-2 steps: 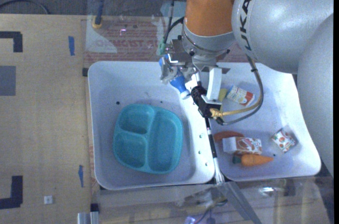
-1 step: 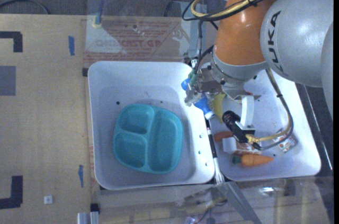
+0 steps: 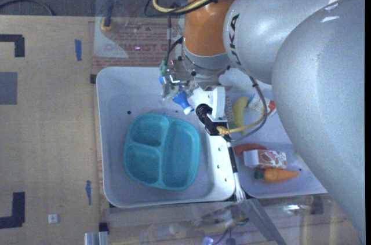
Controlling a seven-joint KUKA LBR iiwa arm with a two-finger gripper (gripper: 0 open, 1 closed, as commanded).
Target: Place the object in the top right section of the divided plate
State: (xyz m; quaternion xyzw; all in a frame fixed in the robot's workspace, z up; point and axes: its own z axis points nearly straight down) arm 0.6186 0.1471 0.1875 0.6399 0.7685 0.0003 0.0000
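The grey arm (image 3: 301, 47) reaches in from the right, its orange band (image 3: 208, 12) above the wrist, and the pincer (image 3: 174, 84) hangs over the upper part of the left white bin (image 3: 110, 122), just above and to the right of the teal divided plate (image 3: 162, 149). Whether the pincer is open or closed cannot be told; a small blue piece (image 3: 181, 102) sits right at its tip. The plate lies flat in that bin. In the right bin (image 3: 307, 186) lie a banana (image 3: 239, 110), a small red-and-white carton (image 3: 268, 158) and a carrot (image 3: 278, 174), well apart from the plate, on the counter (image 3: 46, 122).
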